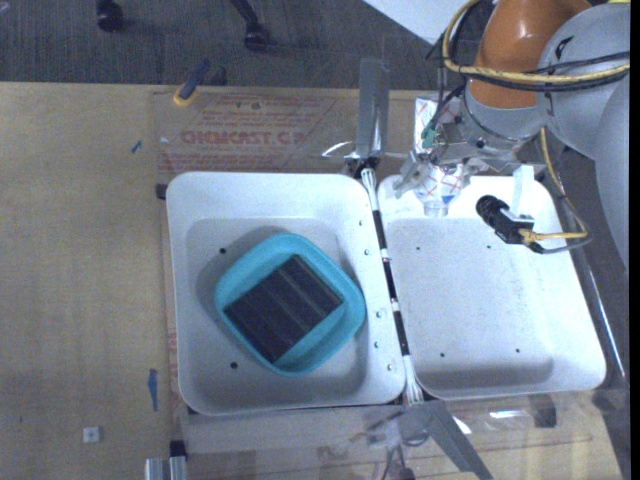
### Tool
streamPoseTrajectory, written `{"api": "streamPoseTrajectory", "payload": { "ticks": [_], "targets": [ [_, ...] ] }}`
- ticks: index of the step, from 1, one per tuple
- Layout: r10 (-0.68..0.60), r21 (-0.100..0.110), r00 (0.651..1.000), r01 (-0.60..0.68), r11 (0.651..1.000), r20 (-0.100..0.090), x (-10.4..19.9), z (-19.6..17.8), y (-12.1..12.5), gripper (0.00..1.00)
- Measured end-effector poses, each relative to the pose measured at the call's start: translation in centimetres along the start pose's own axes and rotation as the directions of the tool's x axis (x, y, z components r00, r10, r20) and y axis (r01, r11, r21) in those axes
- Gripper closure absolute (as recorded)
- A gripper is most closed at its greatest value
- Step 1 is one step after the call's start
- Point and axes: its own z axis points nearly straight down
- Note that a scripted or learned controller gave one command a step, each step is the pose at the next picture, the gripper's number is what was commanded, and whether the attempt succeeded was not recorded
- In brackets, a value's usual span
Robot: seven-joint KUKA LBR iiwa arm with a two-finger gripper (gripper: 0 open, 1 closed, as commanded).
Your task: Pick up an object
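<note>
The only thing to pick is the teal tray (290, 313), a rounded square dish with a dark ribbed inset, lying flat and turned at an angle in the middle of the left bin (190, 208). It touches none of the bin's walls. The right bin (490, 318) lies just beside it, the two meeting along a grey divider (385, 268).

The gripper (432, 183) hangs over the far left corner of the right bin, close to the divider and well apart from the tray. Its tip is a blur of pale metal and wire against the white rim, so whether it is spread or closed cannot be told. Nothing is seen in it.

The risk from here is plain: a descent at this spot would meet only bare bin floor or the rim. Even over the tray, its broad shallow shape may be too wide to pinch, and a grasp on its sloped edge could slip off
</note>
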Motion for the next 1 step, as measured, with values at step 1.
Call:
{"api": "streamPoseTrajectory", "payload": {
  "ticks": [1],
  "targets": [
    [0.096,0.007,0.995,-0.096,0.995,-0.003,-1.34,1.07,-0.32,1.00]
  ]
}}
